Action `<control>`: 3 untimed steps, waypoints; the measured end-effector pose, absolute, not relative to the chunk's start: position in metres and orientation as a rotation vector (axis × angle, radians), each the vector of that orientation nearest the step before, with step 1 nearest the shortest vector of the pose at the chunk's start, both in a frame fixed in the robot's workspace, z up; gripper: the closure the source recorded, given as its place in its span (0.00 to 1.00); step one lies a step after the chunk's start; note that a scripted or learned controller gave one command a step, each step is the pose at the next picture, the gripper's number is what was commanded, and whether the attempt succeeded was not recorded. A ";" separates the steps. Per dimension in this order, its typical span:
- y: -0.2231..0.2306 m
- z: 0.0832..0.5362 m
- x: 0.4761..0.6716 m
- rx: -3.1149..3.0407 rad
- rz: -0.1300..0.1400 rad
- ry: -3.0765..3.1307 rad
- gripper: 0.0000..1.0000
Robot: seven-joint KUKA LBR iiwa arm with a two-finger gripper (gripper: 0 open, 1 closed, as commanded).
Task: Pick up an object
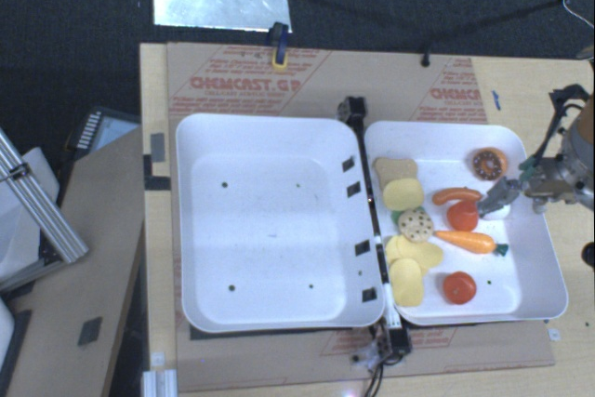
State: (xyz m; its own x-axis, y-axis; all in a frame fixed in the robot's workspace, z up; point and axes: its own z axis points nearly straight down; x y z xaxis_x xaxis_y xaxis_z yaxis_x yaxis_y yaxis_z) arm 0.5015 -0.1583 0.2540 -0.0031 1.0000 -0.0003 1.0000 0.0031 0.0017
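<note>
The right bin (537, 267) holds several toy foods: a chocolate donut (488, 164), an orange sausage (455, 195), a red tomato (461, 217), a carrot (467, 242), a second tomato (458, 287), a cookie (416, 223), a bread slice (394, 169) and yellow pieces (406, 281). My gripper (495, 200) comes in from the right edge and hangs low over the right bin. It sits just right of the upper tomato and the sausage's end, with nothing seen in its grasp.
The left bin (200, 228) lies beside the right one, with a black hinge strip (370, 218) between them. Both rest on a cardboard sheet (242, 74). A metal frame (37, 209) stands at the far left.
</note>
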 end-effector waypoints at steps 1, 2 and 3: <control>-0.109 0.084 0.521 2.213 0.004 2.233 0.00; -0.090 0.085 0.555 2.210 0.005 2.228 0.00; -0.092 0.096 0.555 2.214 0.004 2.223 1.00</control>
